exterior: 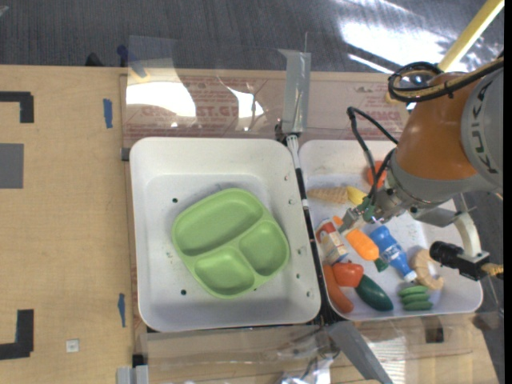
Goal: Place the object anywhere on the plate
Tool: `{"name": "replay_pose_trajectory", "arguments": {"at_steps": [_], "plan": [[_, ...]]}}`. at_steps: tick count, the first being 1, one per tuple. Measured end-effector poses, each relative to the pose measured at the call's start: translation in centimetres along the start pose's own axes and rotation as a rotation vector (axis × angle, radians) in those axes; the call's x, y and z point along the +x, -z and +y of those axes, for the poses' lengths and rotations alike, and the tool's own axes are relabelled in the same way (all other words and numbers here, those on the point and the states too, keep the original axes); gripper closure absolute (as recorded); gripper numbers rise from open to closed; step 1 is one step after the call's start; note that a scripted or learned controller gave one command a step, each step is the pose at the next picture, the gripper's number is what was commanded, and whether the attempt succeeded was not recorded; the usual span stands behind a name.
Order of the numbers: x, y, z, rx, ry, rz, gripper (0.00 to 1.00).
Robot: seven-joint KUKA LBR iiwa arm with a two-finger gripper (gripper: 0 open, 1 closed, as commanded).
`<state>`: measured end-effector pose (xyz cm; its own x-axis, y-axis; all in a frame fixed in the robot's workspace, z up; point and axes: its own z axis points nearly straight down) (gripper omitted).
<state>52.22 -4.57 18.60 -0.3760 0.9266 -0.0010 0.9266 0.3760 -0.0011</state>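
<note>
A green divided plate (230, 242) lies in the left white bin (152, 214), with nothing on it. The right bin (464, 294) holds several toy foods. Among them are a beige cone-shaped piece (328, 193), an orange piece (362, 244), a blue bottle (388, 246) and a red piece (346, 274). My gripper (358, 217) hangs low over the right bin's middle, just above the orange piece and to the right of the cone. The wrist hides what lies directly under it.
A dark green piece (374, 294), a light green ridged piece (414, 296) and a tan piece (426, 269) lie along the right bin's near side. A red-and-white item (331, 242) rests by the wall between the bins. Cables loop above the orange wrist band (432, 142).
</note>
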Motion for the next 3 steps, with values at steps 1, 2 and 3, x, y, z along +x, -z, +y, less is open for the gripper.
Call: {"name": "replay_pose_trajectory", "arguments": {"at_steps": [1,2,3], "plan": [[4.94,1.65,3.94,-0.004,-0.065,0.000,1.00],[4.76,1.62,3.85,-0.002,-0.069,-0.001,0.00],[4.76,1.62,3.85,-0.002,-0.069,-0.001,0.00]]}}
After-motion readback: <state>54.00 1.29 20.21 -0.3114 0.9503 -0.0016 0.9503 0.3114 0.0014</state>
